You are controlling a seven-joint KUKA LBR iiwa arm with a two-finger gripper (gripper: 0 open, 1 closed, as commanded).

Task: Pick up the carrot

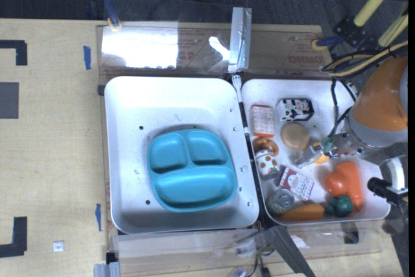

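Tool (322,151) position was recorded over the right bin (259,89), at the end of my grey arm with its orange band (384,100), which reached in from the right side. Whether the tool was released or clenched I could not tell; its tip sat in a cluster of small parts just right of the centre of that bin, and nothing was seen between its tips.

The carrot (302,211) lay flat along the near wall of the right bin, pointing roughly left to right, well apart from the tool. A dark green piece (342,205) lay just beside its right end, and an orange pepper (343,180) lay above that piece. A grey round item (280,201) lay close to the carrot's left end. A small red and white packet (298,182) lay between the carrot and the tool.

Further back in the same bin I noted a tan disc (294,136), a black and white carton (295,109) and an orange and white packet (262,117).

The left bin (123,139) held a blue divided plate (190,168), resting flat near its centre. Both bins stood side by side on the pale wooden surface (48,139).
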